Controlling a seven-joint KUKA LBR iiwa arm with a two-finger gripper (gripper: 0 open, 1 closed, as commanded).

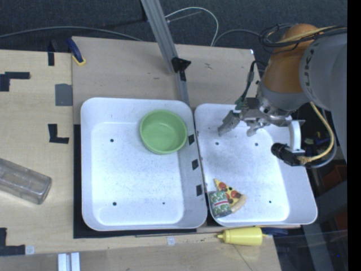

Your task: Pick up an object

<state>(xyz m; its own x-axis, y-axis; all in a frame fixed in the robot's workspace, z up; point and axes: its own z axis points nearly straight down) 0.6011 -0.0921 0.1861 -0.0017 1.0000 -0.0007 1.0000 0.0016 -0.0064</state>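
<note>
Yellow squeeze bottle (243, 236) lies on its side on the bench lip, just outside the right bin's near wall, at about 6 o'clock in the view.

Left to right:
- Clear plastic cup (22, 180) on its side on the bench, 9 o'clock, well apart from both bins.
- Left bin (113, 208) holds a green bowl (163, 131), upright, near the bin's far right corner, roughly 11 o'clock from view centre.
- Right bin (282, 202) holds a pizza-slice toy (231, 197) touching a small patterned packet (219, 204), both in the near left corner, 5 o'clock from view centre.
- Gripper (241, 126) hangs over the far left part of the right bin, 2 o'clock, fingers spread with nothing between them.

Step in hand, by my reading: approach, before any grasp. No object lifted yet. The candidate nearest the gripper is the pizza-slice toy with the packet, toward 6 o'clock from the fingers, well apart from them.

Next move likely calls for travel toward the near left corner, then descent with fingers aligned across the toy's narrow side. The bin wall just beside the pair leaves little room for the finger on that side; the packet may get nudged along.
</note>
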